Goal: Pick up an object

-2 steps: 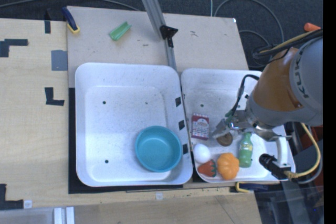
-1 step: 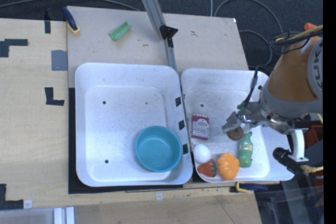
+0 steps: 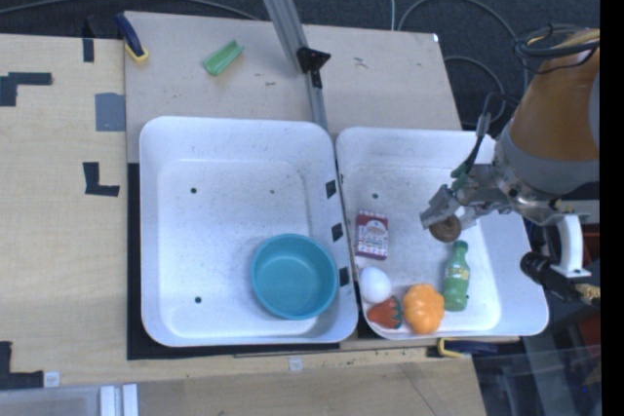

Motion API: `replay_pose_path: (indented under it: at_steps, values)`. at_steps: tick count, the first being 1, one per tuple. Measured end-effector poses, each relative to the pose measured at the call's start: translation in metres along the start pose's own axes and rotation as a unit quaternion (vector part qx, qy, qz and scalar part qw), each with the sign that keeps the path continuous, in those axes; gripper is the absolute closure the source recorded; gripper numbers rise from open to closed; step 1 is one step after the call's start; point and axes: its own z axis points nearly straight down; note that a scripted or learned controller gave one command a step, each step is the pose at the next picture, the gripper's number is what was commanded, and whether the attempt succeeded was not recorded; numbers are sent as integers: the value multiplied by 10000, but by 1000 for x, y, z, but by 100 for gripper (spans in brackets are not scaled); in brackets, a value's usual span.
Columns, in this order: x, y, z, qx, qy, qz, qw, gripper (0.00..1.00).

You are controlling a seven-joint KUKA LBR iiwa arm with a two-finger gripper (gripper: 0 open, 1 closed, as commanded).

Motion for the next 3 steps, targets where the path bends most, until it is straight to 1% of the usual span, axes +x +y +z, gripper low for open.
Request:
replay_pose_path:
  at_steps: [1, 2, 3]
  values:
    - [45, 4, -2, 23, 11, -18, 10000, 100]
    - [91, 2, 2, 31, 10, -15, 10000, 100]
    - [140, 14, 16, 34, 5, -17, 10000, 100]
